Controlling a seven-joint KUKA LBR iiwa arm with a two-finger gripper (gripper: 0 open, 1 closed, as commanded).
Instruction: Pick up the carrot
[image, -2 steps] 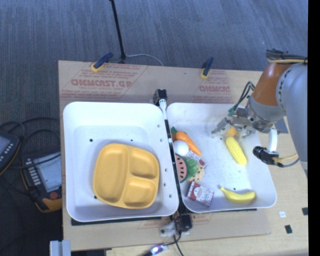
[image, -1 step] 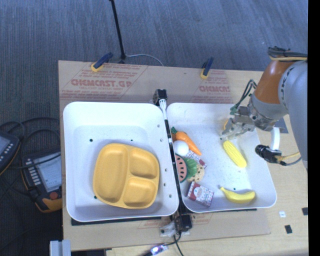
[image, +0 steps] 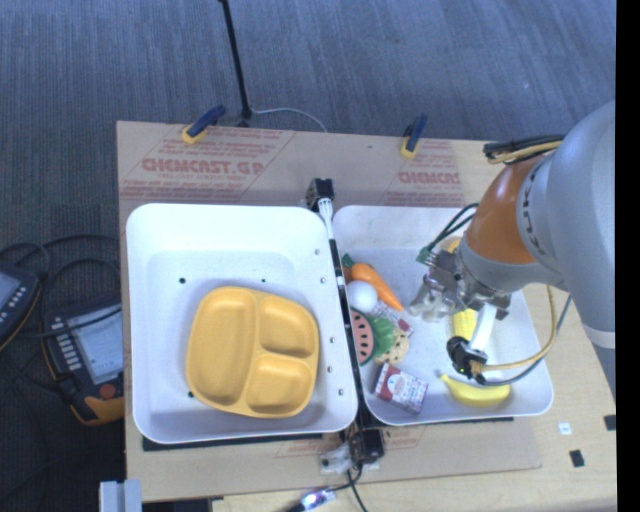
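— Lying where, the carrot (image: 375, 283)?

— Resting at about nine o'clock in the right bin (image: 520, 405), touching a white egg (image: 361, 296), above a watermelon slice (image: 364, 338).

— And the gripper (image: 433, 296)?

— Hovering at three o'clock from the carrot, near but apart; jaw state impossible to tell.

— Sitting elsewhere?

— A banana (image: 478, 390) at five o'clock, a red carton (image: 401, 388) at six; a yellow divided plate (image: 252, 351) filling the left bin (image: 150, 300).

Your grey arm (image: 585, 215) reaches in from the right, its orange band (image: 498, 225) just above the wrist. The gripper (image: 432, 300) points down and leftward; you can't make out its tips.
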